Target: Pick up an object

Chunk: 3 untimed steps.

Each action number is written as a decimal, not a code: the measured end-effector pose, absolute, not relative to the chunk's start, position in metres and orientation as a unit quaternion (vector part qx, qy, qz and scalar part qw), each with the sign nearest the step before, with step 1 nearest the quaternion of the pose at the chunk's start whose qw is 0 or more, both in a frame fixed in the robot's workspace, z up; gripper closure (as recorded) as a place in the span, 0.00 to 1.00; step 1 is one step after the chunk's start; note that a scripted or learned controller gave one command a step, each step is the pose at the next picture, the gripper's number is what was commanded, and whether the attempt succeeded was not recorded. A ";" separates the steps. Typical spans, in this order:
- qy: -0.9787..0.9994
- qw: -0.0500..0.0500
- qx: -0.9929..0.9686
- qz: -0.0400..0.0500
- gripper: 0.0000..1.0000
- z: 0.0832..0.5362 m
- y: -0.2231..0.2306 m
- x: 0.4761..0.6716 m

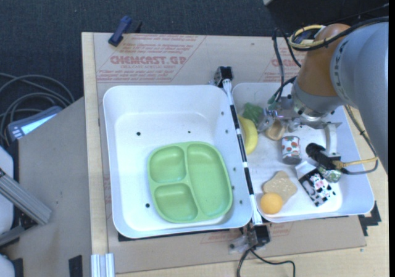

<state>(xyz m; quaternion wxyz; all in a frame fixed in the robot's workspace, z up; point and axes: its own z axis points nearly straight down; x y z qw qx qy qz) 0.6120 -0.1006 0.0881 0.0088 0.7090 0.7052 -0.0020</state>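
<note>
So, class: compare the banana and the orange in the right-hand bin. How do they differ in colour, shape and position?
The banana is yellow, while the orange is orange. The banana is long and curved; the orange is round. The banana lies along the bin's left wall, midway up; the orange sits at the near left corner, beside a tan cookie-like piece. Both are fruit lying loose in the same white bin.

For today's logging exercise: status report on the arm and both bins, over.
Gripper low in right bin, fingers unclear. Nothing seen held. Banana, can, orange lie close around. Green tray in left bin.
</note>
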 end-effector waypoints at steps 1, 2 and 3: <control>0.707 -0.001 0.707 -0.001 0.00 0.085 -0.116 0.586; 0.707 -0.001 0.707 0.000 0.00 0.084 -0.126 0.557; 0.707 -0.001 0.707 0.000 0.00 0.084 -0.130 0.518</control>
